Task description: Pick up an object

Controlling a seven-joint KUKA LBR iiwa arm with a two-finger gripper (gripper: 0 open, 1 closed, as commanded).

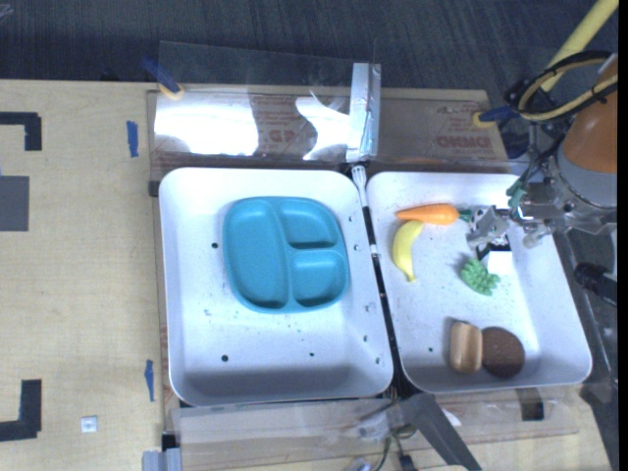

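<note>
Nearest you, the brown bread roll (481, 348) sits at five o'clock in the right bin (569, 351); the gripper (488, 232) hovers above the broccoli (480, 277), and whether it is parted or closed you cannot tell.

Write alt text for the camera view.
A grey arm's pincer hovers in the right white bin, above a green leafy toy and near an orange carrot and yellow banana. The left white bin holds a blue divided plate.

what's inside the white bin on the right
In the right bin: a carrot, a banana, a green leafy piece, a tan bun and a brown round item. The hand covers some floor.
</note>
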